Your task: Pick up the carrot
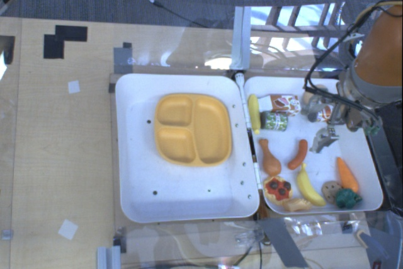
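The carrot (347, 175) is orange with a dark green leafy top and lies in the right bin (371, 154), near its front right corner, pointing away from the front edge. My gripper (323, 138) hangs over the right bin's middle right part, a little to the upper left of the carrot and apart from it. Nothing shows in its grasp. The grey arm with its orange band comes in from the upper right.
The right bin also holds a yellow corn cob (254, 113), a green can (275, 121), a snack packet (284, 103), a drumstick (271, 159), a sausage (298, 154), a banana (308, 186), a pizza slice (278, 188) and a cookie (330, 189). A yellow divided plate (192, 129) lies in the left bin (135, 192).
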Controlling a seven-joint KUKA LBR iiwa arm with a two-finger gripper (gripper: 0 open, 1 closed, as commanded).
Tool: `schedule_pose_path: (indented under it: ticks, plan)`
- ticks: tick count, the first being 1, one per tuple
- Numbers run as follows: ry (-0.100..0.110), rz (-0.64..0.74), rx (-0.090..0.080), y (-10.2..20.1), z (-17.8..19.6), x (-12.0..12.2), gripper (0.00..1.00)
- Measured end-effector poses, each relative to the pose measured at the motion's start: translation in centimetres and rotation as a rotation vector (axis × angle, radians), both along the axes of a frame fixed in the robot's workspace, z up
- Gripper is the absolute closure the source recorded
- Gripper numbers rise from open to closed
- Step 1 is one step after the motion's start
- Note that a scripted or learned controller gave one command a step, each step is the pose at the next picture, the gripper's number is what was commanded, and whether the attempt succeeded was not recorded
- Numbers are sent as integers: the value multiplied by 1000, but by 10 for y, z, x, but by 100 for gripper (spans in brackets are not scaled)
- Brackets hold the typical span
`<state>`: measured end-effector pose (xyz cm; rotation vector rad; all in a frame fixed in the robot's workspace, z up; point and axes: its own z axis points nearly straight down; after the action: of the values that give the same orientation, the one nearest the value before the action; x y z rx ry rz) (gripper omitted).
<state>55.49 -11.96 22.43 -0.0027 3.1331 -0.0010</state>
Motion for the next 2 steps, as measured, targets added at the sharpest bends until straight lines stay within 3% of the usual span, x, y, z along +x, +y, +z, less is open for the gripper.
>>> schedule_pose_path:
  ticks: [1, 2]
  plan:
    - [4, -183, 1, -51, -81, -43, 0]
    - [-7, -174, -1, -87, -134, -49, 0]
